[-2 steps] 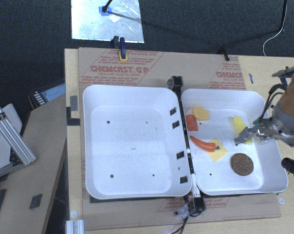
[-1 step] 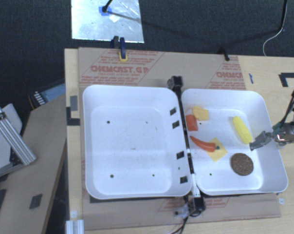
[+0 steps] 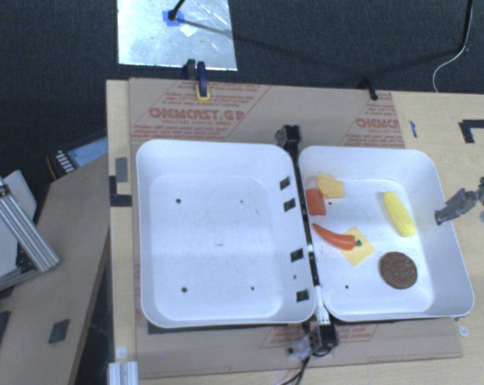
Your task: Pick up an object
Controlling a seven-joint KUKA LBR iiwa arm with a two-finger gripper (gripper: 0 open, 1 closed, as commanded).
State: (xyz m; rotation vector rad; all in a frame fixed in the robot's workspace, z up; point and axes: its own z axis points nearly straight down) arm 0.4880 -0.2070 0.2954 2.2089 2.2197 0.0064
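Cardboard-topped bench (image 3: 226, 111) carries the bins; gripper (image 3: 458, 205), jaws' state untellable, waits at 3 o'clock and could clip the right bin (image 3: 446, 215) wall near the corn (image 3: 398, 213).

You see the corn cob (image 3: 397, 212) in the right bin (image 3: 442, 191), the cookie (image 3: 398, 269) before it, the left bin (image 3: 158, 215) beside.
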